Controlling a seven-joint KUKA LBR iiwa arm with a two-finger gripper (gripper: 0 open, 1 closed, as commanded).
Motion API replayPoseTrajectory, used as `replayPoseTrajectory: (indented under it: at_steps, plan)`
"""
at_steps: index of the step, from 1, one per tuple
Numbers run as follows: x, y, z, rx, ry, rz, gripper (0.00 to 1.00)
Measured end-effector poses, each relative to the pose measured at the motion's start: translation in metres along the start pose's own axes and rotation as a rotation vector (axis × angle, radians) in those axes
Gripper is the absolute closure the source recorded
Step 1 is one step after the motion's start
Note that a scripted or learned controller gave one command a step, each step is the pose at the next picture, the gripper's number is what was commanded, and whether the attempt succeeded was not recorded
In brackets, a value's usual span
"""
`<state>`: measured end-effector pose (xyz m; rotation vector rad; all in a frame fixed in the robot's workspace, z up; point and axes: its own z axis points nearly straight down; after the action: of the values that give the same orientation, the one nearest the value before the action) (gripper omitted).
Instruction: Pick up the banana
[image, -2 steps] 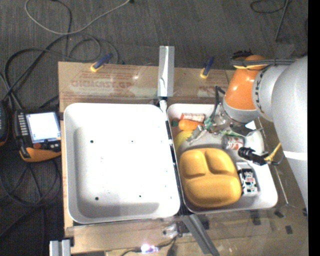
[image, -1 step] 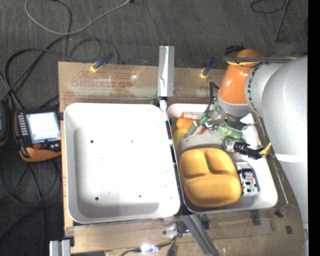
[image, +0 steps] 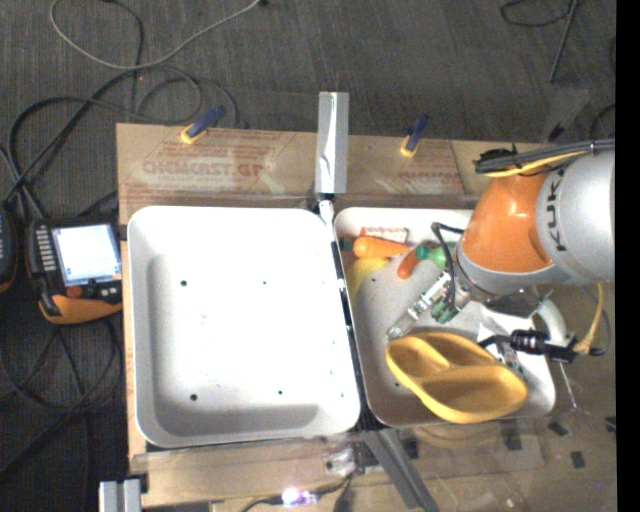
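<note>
Seemingly, banana (image: 366, 270) left of gripper (image: 428, 305).

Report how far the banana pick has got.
Done: the arm has reached into the right bin, and the gripper sits low among the objects there. In hand: nothing visibly; whether it grips anything cannot be told. Left: lifting the banana, a yellow piece lying by the orange carrot near the bin's far-left corner.
</note>
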<state>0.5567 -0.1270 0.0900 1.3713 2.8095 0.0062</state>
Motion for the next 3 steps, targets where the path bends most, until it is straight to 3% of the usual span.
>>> replayPoseTrajectory:
  at_steps: [1, 2, 3]
  plan:
    - [-0.029, -0.034, -0.068, 0.008, 0.011, -0.132, 0.0]
    - [0.017, -0.067, -0.001, 0.0, -0.001, -0.059, 0.0]
    - [-0.023, -0.046, -0.055, 0.008, 0.014, -0.113, 0.0]
